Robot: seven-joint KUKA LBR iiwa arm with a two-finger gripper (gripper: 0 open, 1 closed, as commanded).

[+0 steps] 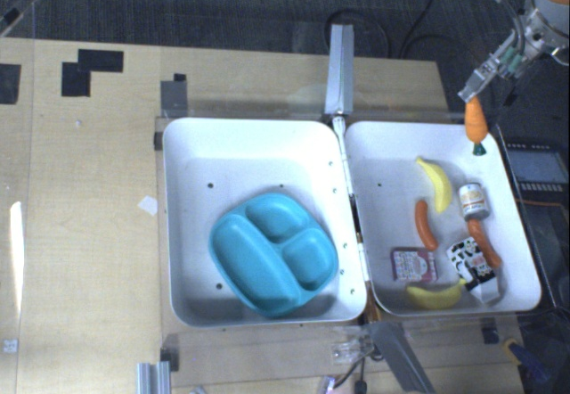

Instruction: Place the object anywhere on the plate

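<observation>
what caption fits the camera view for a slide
Hand holds a carrot above the right bin; blue plate waits in the left bin.

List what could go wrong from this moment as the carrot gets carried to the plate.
1. The gripper pinches the small orange carrot with a green tip only by its top end, so it dangles and could slip out during the move.
2. The blue three-compartment plastic plate sits in the left white bin, so the carrot must cross the metal divider between the bins; a low pass might knock it loose.
</observation>
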